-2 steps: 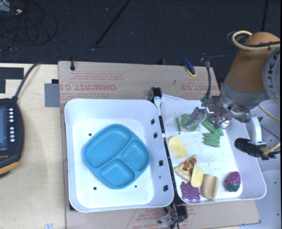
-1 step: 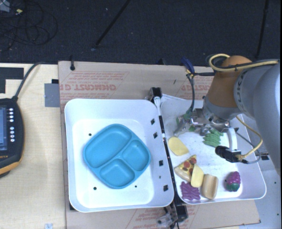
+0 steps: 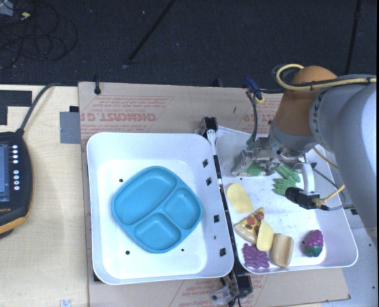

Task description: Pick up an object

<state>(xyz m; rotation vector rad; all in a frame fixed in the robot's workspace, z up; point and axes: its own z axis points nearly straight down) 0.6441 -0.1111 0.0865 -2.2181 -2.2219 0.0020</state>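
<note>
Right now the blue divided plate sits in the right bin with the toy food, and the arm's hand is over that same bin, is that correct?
Not quite: the camera view shows the blue divided plate in the left bin, apart from the toy food. The hand is indeed over the right bin.

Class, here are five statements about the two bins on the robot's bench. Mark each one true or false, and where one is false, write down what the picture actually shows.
1. The blue divided plate lies in the left bin. True.
2. The pizza slice lies on the blue divided plate. False: it lies in the right bin, among the other toy foods.
3. The end effector is above the right bin. True.
4. The purple grapes sit in the left bin. False: they sit in the right bin, near its front right corner.
5. A handheld controller lies left of the bins. True.
</note>
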